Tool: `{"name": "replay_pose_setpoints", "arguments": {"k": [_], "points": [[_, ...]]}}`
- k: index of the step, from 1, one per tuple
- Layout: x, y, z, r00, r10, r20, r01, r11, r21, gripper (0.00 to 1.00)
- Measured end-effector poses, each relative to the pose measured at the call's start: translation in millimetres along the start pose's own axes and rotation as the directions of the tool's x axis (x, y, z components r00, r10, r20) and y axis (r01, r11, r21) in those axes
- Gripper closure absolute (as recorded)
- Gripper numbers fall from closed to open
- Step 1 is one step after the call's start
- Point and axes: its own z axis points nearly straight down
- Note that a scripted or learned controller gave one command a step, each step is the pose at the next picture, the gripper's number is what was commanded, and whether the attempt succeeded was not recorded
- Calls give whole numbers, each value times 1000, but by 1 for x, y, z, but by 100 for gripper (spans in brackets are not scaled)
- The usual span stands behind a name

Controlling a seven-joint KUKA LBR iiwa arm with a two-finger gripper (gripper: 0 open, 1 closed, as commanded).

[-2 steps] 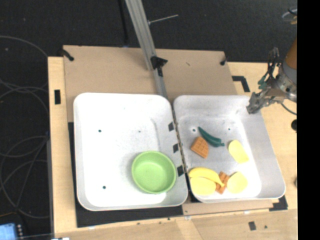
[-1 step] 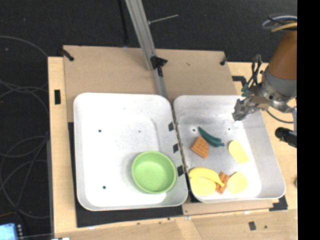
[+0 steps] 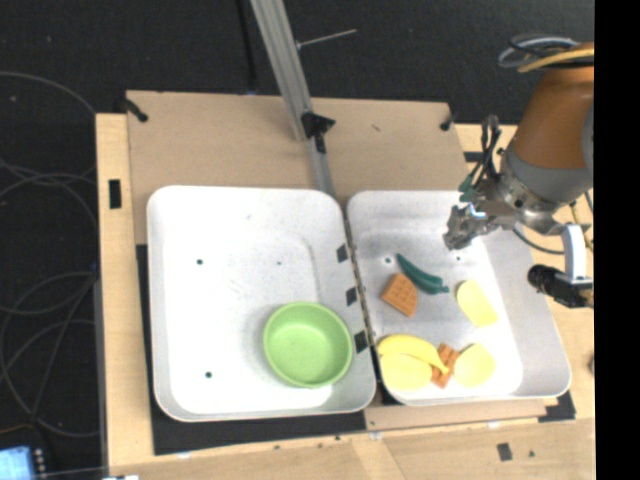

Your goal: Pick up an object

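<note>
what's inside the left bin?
The left bin holds one green bowl near its front right corner. The bowl looks empty. Whatever lies under the bowl is hidden.

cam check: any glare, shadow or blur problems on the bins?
Camera view: even overhead light, both white bins read bright, left bin near washed out but speckles still visible; soft shadow under the green bowl; small items in the right bin are slightly soft-edged; the gripper is dim and low in detail; floor around the bench very dark.
</note>
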Motion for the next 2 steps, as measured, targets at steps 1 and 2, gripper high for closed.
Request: {"name": "replay_pose_setpoints", "arguments": {"k": [1, 2], "points": [[48, -13, 9, 1000, 0, 1, 0, 1000, 0, 100], [98, -19, 14, 1000, -1, 0, 1, 1000, 0, 100]]}}
